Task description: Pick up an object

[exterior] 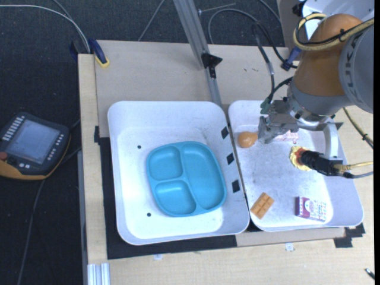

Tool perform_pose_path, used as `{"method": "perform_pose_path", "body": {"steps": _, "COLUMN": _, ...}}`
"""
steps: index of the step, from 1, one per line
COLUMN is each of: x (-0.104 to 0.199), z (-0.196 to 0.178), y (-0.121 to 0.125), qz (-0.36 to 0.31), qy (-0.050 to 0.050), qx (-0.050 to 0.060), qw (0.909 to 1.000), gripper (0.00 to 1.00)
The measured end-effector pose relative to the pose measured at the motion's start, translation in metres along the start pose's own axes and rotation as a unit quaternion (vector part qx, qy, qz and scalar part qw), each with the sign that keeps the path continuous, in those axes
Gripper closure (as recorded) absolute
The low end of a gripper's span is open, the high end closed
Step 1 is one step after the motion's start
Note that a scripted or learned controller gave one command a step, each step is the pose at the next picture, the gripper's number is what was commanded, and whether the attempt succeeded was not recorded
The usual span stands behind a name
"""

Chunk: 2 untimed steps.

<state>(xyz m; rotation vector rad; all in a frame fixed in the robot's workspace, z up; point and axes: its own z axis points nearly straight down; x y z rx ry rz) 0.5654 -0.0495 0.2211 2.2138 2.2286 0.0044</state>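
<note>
My gripper (pixel 268 135) hangs over the back left part of the right bin (pixel 344 218), pointing down. Just to its left lies a small orange ball-like thing (pixel 246 139), close to or touching the fingertips; I cannot tell which. Under the gripper's right side shows a pink and white scrap (pixel 291 138). A tan block (pixel 262 204) lies at the bin's front left. A small purple and white box (pixel 311 208) lies at the front right. A yellow thing (pixel 295 157) sits beside the wrist's black fitting.
The left bin (pixel 127 135) holds a blue divided plate (pixel 186 177). A metal pole (pixel 193 25) slants up from between the bins at the back. A handheld pendant (pixel 29 144) lies off the bench at the left.
</note>
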Motion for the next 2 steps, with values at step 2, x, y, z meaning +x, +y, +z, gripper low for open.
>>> {"method": "perform_pose_path", "body": {"steps": 2, "x": 0.111, "z": -0.011, "y": 0.017, "qz": -0.001, "qy": 0.000, "qx": 0.001, "qw": 1.0000, "gripper": 1.00}}
